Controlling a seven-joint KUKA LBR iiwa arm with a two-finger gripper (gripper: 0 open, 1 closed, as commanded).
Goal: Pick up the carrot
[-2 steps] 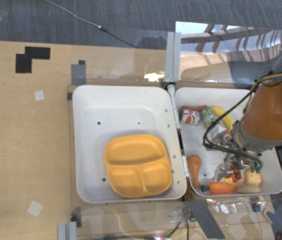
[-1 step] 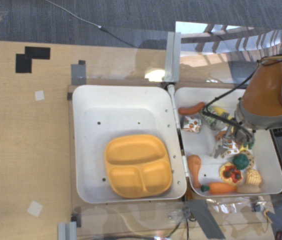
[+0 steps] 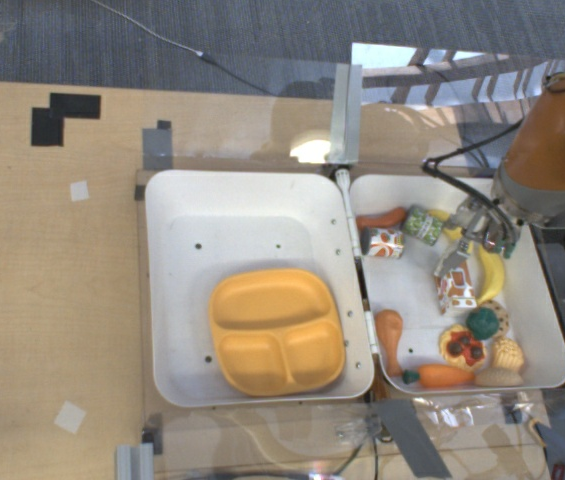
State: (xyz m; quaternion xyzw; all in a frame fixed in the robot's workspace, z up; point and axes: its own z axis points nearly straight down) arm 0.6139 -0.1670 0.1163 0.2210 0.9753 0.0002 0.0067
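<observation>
The wooden worktop (image 3: 52,298) carries two shallow white bins side by side. The left bin (image 3: 177,228) holds a yellow divided tray (image 3: 276,330) set toward its near right corner. The right bin (image 3: 552,348) holds a scatter of toy food. The grey arm (image 3: 552,163), with its orange band, reaches in from the right over the far part of that bin.

The gripper (image 3: 459,255) hangs over the middle of the right bin, its fingers pointing down just above a small white and red carton (image 3: 457,290); whether they are spread or closed cannot be told, and nothing can be seen between them.

The carrot (image 3: 442,376) lies flat along the near wall of the right bin, well apart from the gripper and nearer the camera. Between the two lie the carton and a round pizza-like piece (image 3: 462,347). A banana (image 3: 493,271) sits just right of the carton, a dark green piece (image 3: 482,321) below it, and a tan piece (image 3: 507,354) near the carrot's right end. An orange-brown piece (image 3: 390,334) stands left of the carrot by the bin's left wall.
</observation>
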